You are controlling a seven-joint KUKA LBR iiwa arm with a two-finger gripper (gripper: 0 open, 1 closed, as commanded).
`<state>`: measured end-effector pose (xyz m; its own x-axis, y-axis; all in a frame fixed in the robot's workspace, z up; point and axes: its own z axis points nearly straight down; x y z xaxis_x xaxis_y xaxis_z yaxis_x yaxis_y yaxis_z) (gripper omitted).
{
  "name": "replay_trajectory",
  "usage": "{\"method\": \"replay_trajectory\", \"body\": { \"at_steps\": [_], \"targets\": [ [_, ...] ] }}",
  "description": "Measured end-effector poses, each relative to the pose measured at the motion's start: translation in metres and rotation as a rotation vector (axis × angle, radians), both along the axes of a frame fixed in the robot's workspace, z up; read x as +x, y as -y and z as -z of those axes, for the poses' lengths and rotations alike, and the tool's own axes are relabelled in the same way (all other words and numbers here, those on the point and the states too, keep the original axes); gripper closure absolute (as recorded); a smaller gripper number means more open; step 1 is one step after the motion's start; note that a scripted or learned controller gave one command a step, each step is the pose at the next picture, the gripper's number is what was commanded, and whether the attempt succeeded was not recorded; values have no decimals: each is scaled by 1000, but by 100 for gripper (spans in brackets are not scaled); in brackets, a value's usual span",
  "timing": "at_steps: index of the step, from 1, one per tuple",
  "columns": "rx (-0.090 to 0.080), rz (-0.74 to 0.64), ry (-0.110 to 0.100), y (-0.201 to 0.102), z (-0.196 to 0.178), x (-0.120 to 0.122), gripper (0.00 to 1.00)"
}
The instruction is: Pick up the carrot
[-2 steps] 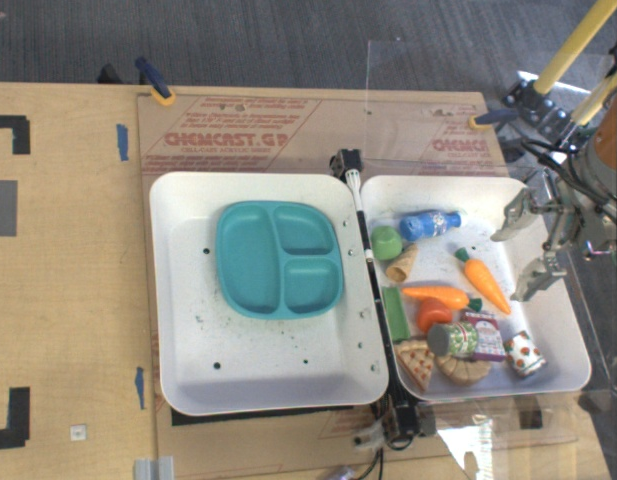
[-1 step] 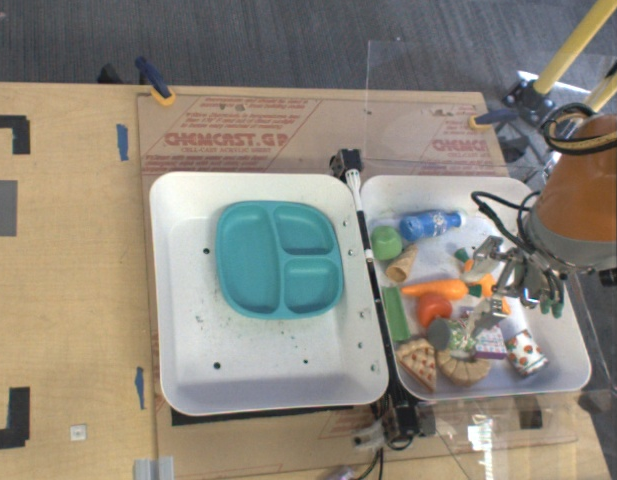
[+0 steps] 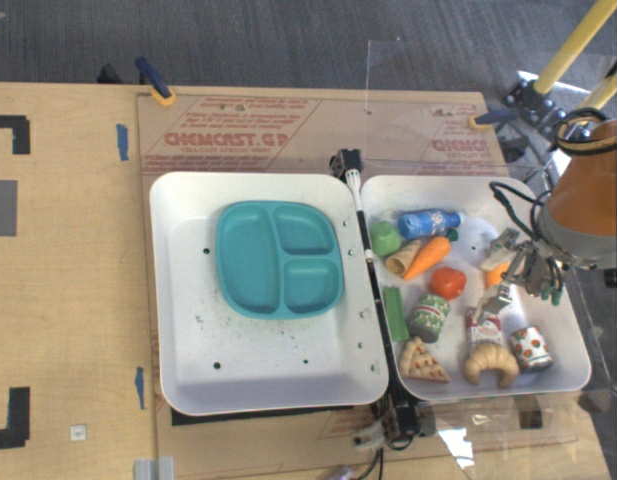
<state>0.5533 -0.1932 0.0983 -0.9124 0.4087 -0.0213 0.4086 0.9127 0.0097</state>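
The robot arm has a wide orange band, round and smooth like a big cup; under the band sits a grey ring; black cables loop out from its side in thin curves; the gripper at the end is made of small grey and silver metal parts, with dark bits mixed in; the parts look bumpy and busy, like a little machine; a tiny green spot shows on one side of it; the metal looks dull more than shiny.
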Motion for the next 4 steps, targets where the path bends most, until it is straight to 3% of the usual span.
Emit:
{"method": "replay_trajectory", "body": {
  "at_steps": [1, 2, 3, 4],
  "targets": [
    [-2, -4, 5, -1, -12, 2, 100],
    [7, 473, -21, -61, -47, -29, 100],
    [8, 398, -16, -153, -88, -23, 100],
    [12, 379, -11, -240, -154, 32, 100]
  ]
}}
